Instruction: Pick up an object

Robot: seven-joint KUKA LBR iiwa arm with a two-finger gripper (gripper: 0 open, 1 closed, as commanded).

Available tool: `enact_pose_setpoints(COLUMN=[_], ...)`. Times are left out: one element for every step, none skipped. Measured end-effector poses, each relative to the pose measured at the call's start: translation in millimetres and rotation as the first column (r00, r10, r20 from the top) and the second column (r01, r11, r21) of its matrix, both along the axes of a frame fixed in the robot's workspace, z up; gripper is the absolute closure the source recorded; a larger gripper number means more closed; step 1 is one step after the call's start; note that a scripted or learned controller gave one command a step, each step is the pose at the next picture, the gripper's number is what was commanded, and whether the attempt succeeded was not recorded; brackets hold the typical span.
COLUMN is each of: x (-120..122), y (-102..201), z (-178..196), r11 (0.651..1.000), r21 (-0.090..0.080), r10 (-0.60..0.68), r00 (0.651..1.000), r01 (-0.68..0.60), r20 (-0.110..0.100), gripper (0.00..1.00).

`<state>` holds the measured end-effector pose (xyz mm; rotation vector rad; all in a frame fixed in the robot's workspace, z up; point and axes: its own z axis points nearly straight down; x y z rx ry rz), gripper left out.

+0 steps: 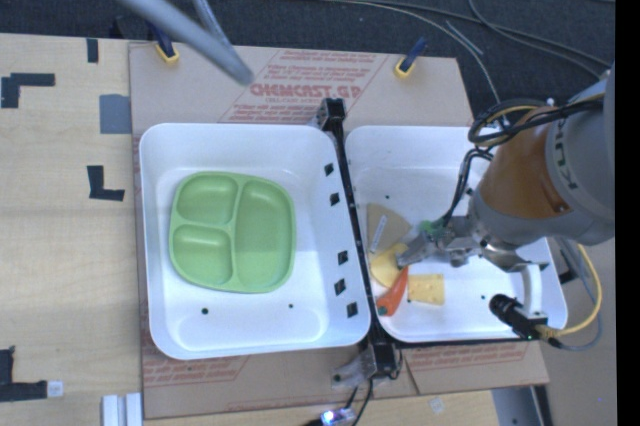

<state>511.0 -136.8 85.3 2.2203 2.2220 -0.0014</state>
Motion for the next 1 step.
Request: enact_pose_setpoints(x=[0.5], y=[0.0], z=[11.3], r11=[1.000], r21=[-0.001], r10=[0.000], r00=[1.000], r01=[0.000], r20=[0.002], gripper=[1.00])
